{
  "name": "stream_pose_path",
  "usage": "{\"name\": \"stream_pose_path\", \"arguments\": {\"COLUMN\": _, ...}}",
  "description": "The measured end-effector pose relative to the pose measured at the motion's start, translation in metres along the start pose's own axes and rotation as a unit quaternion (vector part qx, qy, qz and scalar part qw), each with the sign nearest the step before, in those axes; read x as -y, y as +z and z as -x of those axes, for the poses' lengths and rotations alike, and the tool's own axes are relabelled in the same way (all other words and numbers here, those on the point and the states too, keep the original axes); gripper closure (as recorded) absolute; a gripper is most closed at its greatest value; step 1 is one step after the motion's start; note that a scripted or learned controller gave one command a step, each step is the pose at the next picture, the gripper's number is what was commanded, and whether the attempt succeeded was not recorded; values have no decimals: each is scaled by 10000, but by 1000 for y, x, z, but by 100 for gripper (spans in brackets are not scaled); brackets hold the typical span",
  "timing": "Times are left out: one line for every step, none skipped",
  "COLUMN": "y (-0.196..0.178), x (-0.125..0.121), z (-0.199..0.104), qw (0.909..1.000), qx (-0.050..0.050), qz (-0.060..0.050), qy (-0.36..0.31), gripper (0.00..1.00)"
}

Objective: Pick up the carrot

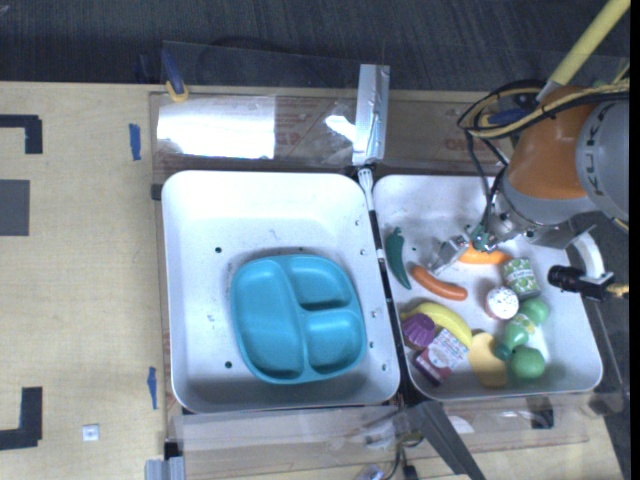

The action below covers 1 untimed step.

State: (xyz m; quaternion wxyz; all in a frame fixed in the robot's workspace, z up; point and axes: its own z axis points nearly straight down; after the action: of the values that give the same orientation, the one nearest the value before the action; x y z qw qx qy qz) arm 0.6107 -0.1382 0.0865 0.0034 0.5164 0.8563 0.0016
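Down in the right bin (585,373), the arm (560,158) reaches in from the right with its orange band over the bin's far right corner, and the gripper (470,245) sits low near the middle of the bin's far half. Whether its fingers are apart or together cannot be told; the metal tip is small and partly lost against the white floor. The carrot (483,258) lies just beside that tip, on its right and a little nearer the camera, touching or nearly touching it; nothing shows it caught between the fingers. Crowding it closely are a reddish-orange sausage (439,284) lying slantwise just to its left and nearer, a small green patterned can (520,274) just to its right, and a round white-topped item (502,303) near below. A dark green pepper (398,257) rests along the bin's left wall, well apart from the carrot. Further toward the near edge lie a yellow banana (440,320), a purple packet (438,352), a yellow piece (488,359) and several green fruits (522,348), packed against one another. The left bin (190,208) holds a blue divided tray (298,315), set well apart from all this. Cables (500,113) loop above the arm's orange section.
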Motion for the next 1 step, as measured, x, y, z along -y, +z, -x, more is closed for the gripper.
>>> {"name": "stream_pose_path", "arguments": {"y": -32, "x": 15, "z": 18, "qw": 9986, "qx": 2, "qz": -8, "qy": 534, "gripper": 0}}
